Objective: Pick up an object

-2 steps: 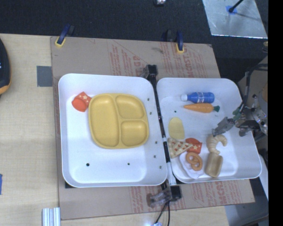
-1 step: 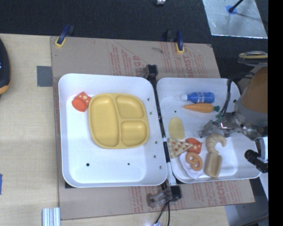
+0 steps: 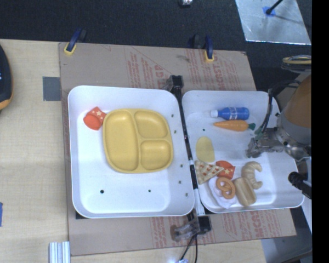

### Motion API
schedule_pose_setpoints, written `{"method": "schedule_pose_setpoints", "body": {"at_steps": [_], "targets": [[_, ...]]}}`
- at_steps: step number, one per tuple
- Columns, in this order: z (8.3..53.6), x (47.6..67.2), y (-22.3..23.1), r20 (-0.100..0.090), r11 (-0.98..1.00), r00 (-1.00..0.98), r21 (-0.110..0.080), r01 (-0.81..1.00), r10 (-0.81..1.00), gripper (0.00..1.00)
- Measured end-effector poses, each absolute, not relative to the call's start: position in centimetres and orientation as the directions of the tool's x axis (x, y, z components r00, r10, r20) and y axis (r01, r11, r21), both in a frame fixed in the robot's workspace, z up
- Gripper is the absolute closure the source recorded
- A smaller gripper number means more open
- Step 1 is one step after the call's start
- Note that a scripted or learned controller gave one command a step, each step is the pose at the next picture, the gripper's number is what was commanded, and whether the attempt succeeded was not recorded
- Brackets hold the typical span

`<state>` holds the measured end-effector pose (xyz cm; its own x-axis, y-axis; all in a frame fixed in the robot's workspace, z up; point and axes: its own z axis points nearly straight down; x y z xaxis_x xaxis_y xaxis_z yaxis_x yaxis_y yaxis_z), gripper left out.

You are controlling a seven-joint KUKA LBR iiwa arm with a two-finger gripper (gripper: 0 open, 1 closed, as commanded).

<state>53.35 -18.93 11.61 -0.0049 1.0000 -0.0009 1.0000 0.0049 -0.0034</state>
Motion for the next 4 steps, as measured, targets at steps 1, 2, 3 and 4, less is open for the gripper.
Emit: {"method": "schedule_pose_setpoints", "body": {"at_steps": [1,2,3,4], "targets": [[11.6,53.3,-18.9,-0.001,0.006,-0.006,-0.004,1.000,1.000,0.00],[12.6,62.8,-15.5,0.000,0.010,-0.010,0.006,1.000,1.000,0.00],[8.8,65.2,-14.9,0.002,-0.001,0.001,-0.025,1.000,1.000,0.00],[8.9,65.2,-14.0,0.001,0.001,-0.001,-0.022,1.000,1.000,0.00]]}}
